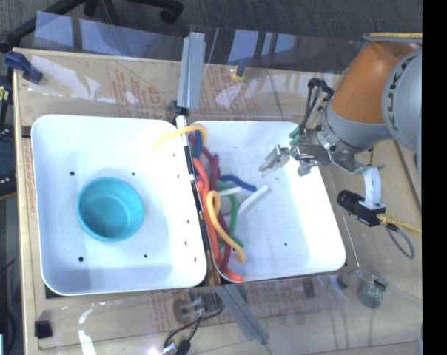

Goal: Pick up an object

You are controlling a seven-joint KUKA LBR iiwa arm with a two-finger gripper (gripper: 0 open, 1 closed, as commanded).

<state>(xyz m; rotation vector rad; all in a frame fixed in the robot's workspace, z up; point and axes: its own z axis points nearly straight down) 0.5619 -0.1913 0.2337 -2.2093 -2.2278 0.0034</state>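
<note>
A tangle of thin rubbery strips (217, 207) in red, orange, yellow, green, blue and white lies along the left side of the right bin (305, 235). A yellow strip (175, 134) arches over the divider into the left bin (61, 154). A turquoise bowl (110, 208) sits upright in the left bin. My gripper (286, 157) hovers over the upper right part of the right bin, to the right of the strips. Its fingers stand apart and nothing is between them.
The arm's orange band and grey wrist (371, 95) reach in over the right bin's far right corner. A metal post (190, 69) rises behind the divider between the bins. The bench of taped cardboard (98, 87) surrounds both bins.
</note>
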